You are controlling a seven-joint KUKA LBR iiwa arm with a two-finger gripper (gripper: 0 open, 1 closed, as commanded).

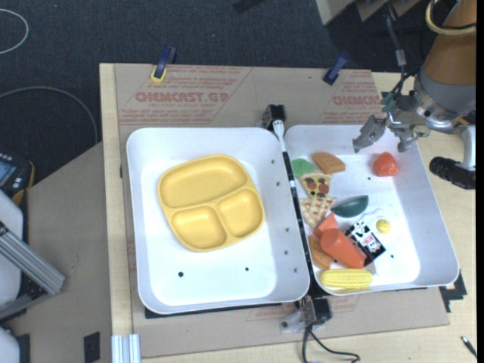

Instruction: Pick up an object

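Gripper (386,132), metal fingers spread wide and holding nothing, hovers above the right bin (435,203) beside a glossy round red tomato (386,164).

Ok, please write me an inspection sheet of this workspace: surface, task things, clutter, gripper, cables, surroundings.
Surface: brown board bearing two shallow white bins, left bin and right bin.
Task things: right bin holds small toy foods, among them a red round tomato, yellow corn cob, orange wedge block.
Clutter: yellow three-compartment plastic plate in left bin.
Gripper: grey two-finger gripper above right bin's far edge, beside the tomato, holding nothing.
Cables: black cable at near edge.
Surroundings: dark carpet.
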